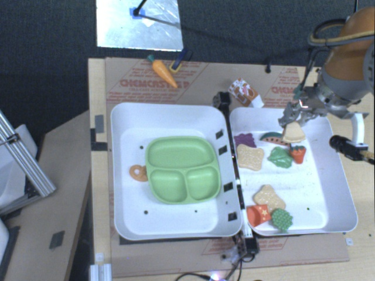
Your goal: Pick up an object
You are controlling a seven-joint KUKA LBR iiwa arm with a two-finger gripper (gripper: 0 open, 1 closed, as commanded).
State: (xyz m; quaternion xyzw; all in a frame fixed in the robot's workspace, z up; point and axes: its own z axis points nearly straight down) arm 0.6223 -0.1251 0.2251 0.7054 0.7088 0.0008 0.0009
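My gripper (295, 117) hangs low over the far part of the right bin (334, 180). A beige bread-like piece (293, 133) lies directly under its tip, and I cannot see whether the two touch. Close by in that bin are a watermelon slice (271, 137), a purple piece (245, 139), a tan cracker (250, 157), a green leafy piece (280, 158) and a small red piece (299, 154). Nearer the front lie a beige cookie (268, 196), a red block (258, 215) and a green knobbly piece (282, 219).
The left bin (126, 133) holds a green divided plate (180, 169) and a small pretzel (139, 172). Behind the bins on the bench lie a toy carrot (164, 73) and a snack packet (244, 92). A foil sheet (139, 16) sits further back.
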